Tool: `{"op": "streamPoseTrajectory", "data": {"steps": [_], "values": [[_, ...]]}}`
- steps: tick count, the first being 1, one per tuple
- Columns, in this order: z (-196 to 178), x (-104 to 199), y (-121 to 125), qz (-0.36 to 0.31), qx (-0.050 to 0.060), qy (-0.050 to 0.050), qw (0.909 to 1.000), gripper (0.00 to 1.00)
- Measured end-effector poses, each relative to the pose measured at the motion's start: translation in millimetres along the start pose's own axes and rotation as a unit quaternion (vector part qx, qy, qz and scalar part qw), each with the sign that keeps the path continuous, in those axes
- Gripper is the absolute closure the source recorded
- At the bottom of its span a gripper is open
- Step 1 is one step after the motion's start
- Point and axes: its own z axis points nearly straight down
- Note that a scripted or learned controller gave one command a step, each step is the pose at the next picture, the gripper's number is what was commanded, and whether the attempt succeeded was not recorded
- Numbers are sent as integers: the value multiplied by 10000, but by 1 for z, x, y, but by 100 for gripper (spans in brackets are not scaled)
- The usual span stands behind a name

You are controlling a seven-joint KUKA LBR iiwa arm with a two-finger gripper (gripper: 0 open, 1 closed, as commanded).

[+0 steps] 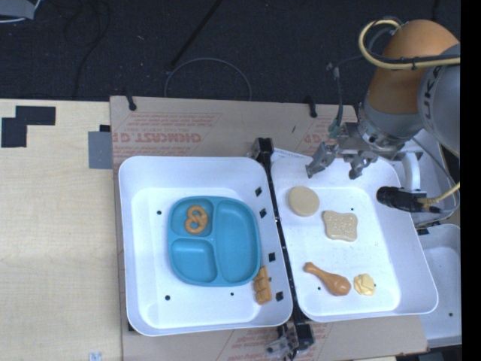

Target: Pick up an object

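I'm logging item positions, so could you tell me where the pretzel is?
The pretzel lies in the upper-left compartment of the blue divided plate, inside the left bin.

Arm point(409, 66) raised, hand point(336, 164) open, empty

Grey arm point(443, 104) with a bulbous orange band point(409, 55) above the wrist. Yellowish cable point(370, 40) loops beside it. Gripper point(337, 166) looks dark grey metal, two thin fingers point(316, 164), detail blurry.

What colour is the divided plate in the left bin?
Blue, a bright sky blue; the divided plate shows clearly in the camera view.
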Motion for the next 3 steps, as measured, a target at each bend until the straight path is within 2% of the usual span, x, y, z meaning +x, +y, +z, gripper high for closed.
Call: {"op": "streamPoseTrajectory", "data": {"steps": [1, 2, 3], "values": [[-8, 0, 2, -7, -64, -5, 10000, 0], [41, -5, -5, 1, -40, -5, 10000, 0], [98, 2, 2, -9, -37, -1, 10000, 0]]}}
